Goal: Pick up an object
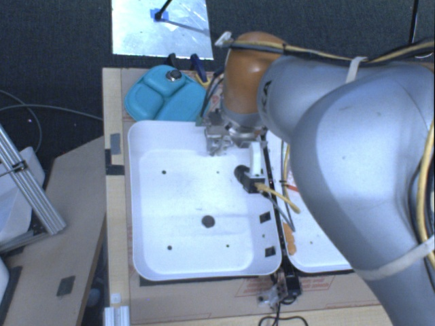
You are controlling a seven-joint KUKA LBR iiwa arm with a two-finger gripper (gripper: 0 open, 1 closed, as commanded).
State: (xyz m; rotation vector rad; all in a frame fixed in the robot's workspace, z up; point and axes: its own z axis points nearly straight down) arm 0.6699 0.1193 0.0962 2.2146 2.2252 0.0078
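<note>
My gripper (216, 143) hangs over the far edge of the left white bin (146, 250), just below the orange band of the wrist. A small dark round thing (208, 221) lies on the floor of that bin, well in front of the gripper. The grey arm covers most of the right bin (319, 260). At that bin's left wall a thin orange-brown thing (289, 239) pokes out from under the arm. I cannot tell what it is.
A blue lidded container (166, 95) lies behind the left bin, on the bench's back edge. A shiny sheet (160, 19) lies farther back. Metal rails (27, 189) stand at the left, off the bench.
</note>
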